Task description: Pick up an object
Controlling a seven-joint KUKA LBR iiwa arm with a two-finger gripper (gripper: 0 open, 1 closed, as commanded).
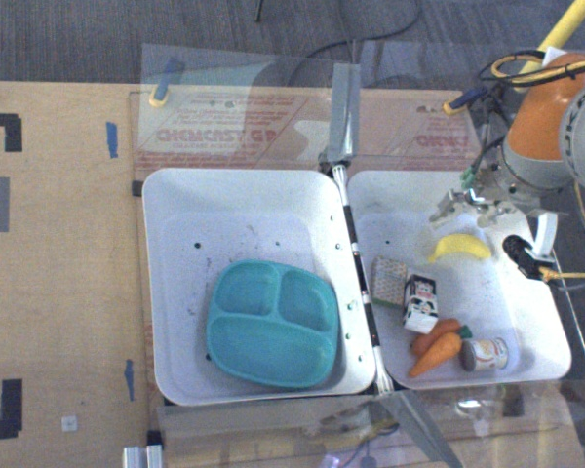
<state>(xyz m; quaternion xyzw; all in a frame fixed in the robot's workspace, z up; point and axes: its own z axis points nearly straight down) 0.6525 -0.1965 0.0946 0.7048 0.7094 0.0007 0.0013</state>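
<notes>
The right bin (390, 191) holds a yellow banana (460, 249), a small milk carton (420, 303), a patterned grey box (389, 282), two orange carrots (437, 349) and a small can (487, 354). My gripper (471, 206) hangs at the bin's back right, just above and behind the banana, with its fingers spread apart and nothing between them. The grey arm with the orange band (543, 125) comes in from the upper right.
The left bin (175, 213) carries a teal divided plate (273, 325) at its front. A metal divider (343, 115) runs between the bins at the back. A black cable and yellow hose trail by the arm at the right edge.
</notes>
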